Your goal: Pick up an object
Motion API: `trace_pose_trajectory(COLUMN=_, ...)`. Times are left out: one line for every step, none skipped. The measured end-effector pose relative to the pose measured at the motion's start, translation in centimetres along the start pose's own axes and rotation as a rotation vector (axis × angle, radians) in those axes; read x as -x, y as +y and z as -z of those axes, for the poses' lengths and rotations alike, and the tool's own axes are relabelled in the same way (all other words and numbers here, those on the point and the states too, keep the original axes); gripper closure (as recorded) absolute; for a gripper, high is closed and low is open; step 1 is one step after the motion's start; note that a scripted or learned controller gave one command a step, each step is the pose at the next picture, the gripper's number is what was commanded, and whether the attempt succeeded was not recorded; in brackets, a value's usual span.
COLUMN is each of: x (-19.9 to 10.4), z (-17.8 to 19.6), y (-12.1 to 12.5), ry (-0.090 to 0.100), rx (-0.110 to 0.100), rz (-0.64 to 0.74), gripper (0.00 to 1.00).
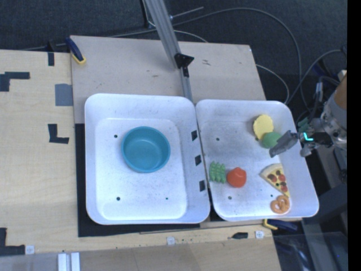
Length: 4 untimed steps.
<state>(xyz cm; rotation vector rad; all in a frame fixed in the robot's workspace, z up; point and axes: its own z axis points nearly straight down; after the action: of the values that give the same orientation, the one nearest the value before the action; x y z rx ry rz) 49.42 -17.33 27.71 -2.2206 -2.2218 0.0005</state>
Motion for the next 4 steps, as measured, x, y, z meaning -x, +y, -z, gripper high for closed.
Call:
trace_pose_trajectory(x=0.0, z=0.0, y=0.0, ry=0.0, rx=0.0, rz=0.0, gripper=0.0)
trace_pose_trajectory(x=0.2, z=-6.0, y=0.5, ry=0.001, rx=-0.005, rz=0.0, gripper=0.0)
trace_pose_trajectory(x=1.1, z=-11.5, y=0.8, ry=0.001, rx=-0.005, rz=-0.001, gripper=0.0)
trace_pose_trajectory(x=1.3, z=-15.8, y=1.0, ry=0.001, rx=-0.004, rz=0.0, gripper=0.0)
